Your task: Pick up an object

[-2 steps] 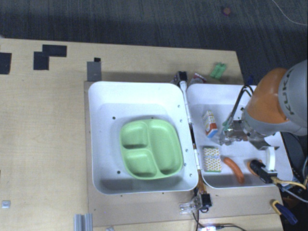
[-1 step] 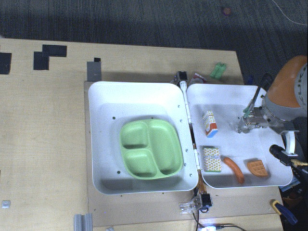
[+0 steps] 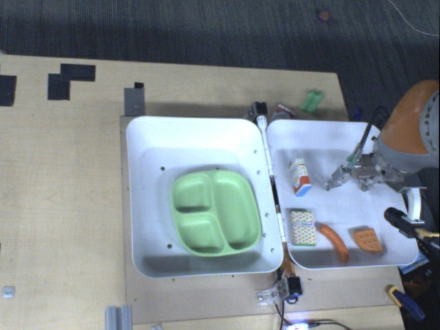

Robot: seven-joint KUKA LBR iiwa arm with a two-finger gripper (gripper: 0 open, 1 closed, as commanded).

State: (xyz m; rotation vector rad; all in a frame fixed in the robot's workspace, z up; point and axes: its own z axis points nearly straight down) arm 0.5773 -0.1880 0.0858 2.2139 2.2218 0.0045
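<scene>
Objects lie scattered in the right bin point(image 3: 323, 133): along its near edge sit a patterned packet point(image 3: 302, 227), an orange sausage-shaped piece point(image 3: 333, 242) just beside it and slanting toward the near right, and a small tan waffle-like piece point(image 3: 366, 239) further right. Deeper in the bin, a small white carton point(image 3: 299, 176) with red and blue marks stands or lies near the divider, its long axis running roughly near to far. The end effector point(image 3: 338, 178) hangs just to the right of that carton, near it but apart, so the carton lies to its left and is likely the closest candidate for a pick; the three near-edge pieces lie toward the viewer from it. Whether it is open or closed cannot be told at this size, and nothing is visibly held. The arm point(image 3: 412, 133) reaches in from the right, orange band above the wrist, low over the bin. The left bin point(image 3: 144, 184) holds a green divided tray point(image 3: 215, 210) on the worktop point(image 3: 62, 205).
</scene>
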